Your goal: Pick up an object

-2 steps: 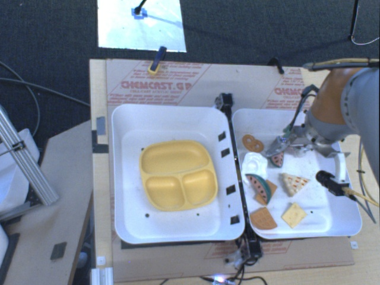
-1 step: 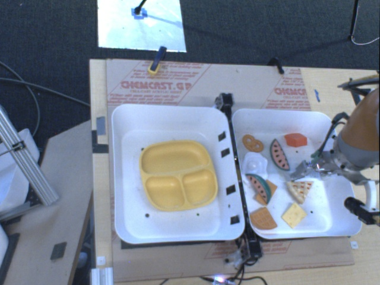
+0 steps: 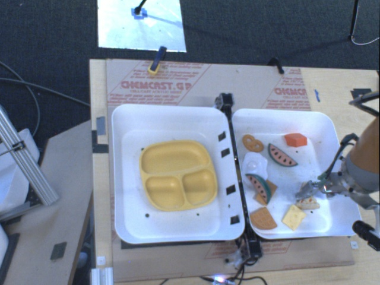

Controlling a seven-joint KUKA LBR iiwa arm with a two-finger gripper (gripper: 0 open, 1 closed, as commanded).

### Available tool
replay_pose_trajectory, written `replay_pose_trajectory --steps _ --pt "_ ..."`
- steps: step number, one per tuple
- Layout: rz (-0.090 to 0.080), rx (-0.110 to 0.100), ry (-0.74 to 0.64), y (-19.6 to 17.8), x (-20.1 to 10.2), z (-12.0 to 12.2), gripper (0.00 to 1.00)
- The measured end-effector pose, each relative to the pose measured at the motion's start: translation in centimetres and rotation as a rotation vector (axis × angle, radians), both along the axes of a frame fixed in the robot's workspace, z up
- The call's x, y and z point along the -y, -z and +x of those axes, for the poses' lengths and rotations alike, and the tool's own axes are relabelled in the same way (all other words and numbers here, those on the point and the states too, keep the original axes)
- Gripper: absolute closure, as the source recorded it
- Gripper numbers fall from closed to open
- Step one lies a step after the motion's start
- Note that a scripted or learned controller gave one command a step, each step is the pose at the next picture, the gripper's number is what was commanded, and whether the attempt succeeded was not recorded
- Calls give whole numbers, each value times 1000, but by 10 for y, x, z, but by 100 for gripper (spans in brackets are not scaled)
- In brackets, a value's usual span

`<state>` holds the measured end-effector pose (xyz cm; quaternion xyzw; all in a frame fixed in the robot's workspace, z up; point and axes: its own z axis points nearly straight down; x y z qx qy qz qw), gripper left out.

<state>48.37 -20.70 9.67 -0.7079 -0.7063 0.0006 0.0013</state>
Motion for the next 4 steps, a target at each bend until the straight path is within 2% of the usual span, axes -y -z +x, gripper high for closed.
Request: replay_pose_trajectory --steps 2,3,4 --pt "-1 3 -3 13 -1 3 0" --pt "-1 6 -3 2 -1 4 100" --pt "2 11 -17 -52 -94 55 100"
